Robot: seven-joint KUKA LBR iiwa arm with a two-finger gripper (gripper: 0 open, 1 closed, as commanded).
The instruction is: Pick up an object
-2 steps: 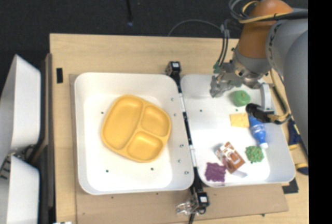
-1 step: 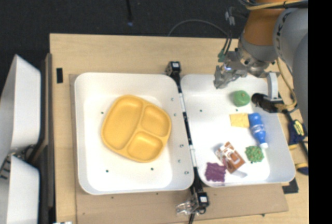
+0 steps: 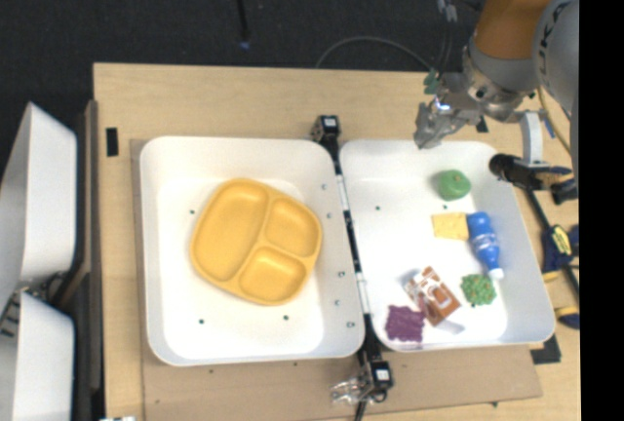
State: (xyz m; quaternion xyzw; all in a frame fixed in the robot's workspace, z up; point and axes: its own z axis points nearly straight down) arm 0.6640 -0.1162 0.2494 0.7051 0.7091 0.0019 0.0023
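The right bin (image 3: pixel 390 214) holds a round green object (image 3: pixel 452 183), a yellow square piece (image 3: pixel 449 226), a blue bottle (image 3: pixel 484 240), a small green leafy item (image 3: pixel 478 289), a brown and white packet (image 3: pixel 433 293) and a purple item (image 3: pixel 404 323). My gripper (image 3: pixel 432 131) hangs above the bin's far edge, behind and to the left of the round green object. Nothing shows between its fingers, and nothing tells me how they stand.
The left bin (image 3: pixel 175 312) holds a yellow three-compartment plate (image 3: pixel 255 240). Black clips sit on the divider between the bins at the far end (image 3: pixel 326 128) and near end (image 3: pixel 374 373). White boxes (image 3: pixel 39 205) stand at the bench's left.
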